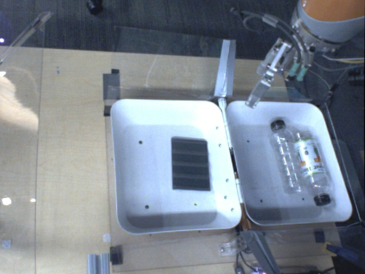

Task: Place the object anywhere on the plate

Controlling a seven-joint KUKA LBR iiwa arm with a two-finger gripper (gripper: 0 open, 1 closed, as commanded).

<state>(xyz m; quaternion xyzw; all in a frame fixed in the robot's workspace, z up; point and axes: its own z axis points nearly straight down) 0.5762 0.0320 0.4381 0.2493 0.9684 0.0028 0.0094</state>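
Two clear plastic bottles lie side by side in the right bin (256, 201). One bottle (287, 158) has its black cap toward the back. The other bottle (311, 161) carries a white label, and its black cap points to the front. A dark ribbed rectangular plate (190, 163) lies flat in the middle of the left bin (131, 153). My gripper (251, 101) hangs over the back left corner of the right bin, above the rim and apart from both bottles. Nothing shows in its grasp.
A metal post (224, 67) stands behind the seam between the two bins. Cables (256, 19) trail behind the arm at the back right. A wide stretch of wooden bench (57, 170) lies left of the bins.
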